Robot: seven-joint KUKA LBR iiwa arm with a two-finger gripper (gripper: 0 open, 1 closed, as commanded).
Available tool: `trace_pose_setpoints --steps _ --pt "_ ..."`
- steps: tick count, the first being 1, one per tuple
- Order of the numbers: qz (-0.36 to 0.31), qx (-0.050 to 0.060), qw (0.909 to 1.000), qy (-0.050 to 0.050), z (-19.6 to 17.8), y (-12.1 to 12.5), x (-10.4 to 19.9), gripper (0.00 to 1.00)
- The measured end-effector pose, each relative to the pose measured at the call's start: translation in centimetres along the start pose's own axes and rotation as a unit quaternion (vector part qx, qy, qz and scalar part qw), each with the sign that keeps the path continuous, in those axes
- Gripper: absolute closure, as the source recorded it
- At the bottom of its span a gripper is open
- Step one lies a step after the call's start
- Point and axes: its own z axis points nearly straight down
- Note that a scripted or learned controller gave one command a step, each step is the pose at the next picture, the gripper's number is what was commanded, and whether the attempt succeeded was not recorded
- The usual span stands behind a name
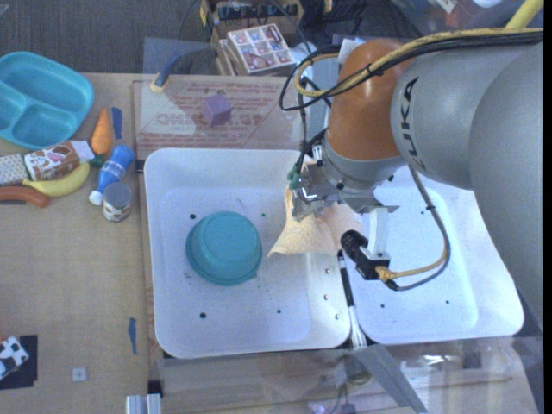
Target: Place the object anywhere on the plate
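Observation:
A teal round plate (224,247) lies in the left white bin (172,188), left of its middle. A tan wedge-shaped object (297,236) sits at the bin's right side, just right of the plate and apart from it. Its upper end runs under my gripper (302,200). The gripper hangs below the orange wrist band (366,102), over the divide between the two bins. The wrist body hides how the gripper meets the tan object. A black cable plug (362,255) dangles beside it over the right bin (483,309).
On the bench to the left lie a blue divided tray (39,97), a carrot (103,132), a banana (60,182), a small bottle (112,171) and a can (117,202). A purple cube (216,108) rests on a board behind the bins.

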Motion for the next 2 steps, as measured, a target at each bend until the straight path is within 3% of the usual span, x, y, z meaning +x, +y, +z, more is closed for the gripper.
trace_pose_setpoints --steps 1,2 --pt "0.001 -0.001 1.0 0.0 -2.12 0.0 8.94 1.0" --pt "0.001 -0.001 1.0 0.0 -2.13 0.01 8.91 0.0"
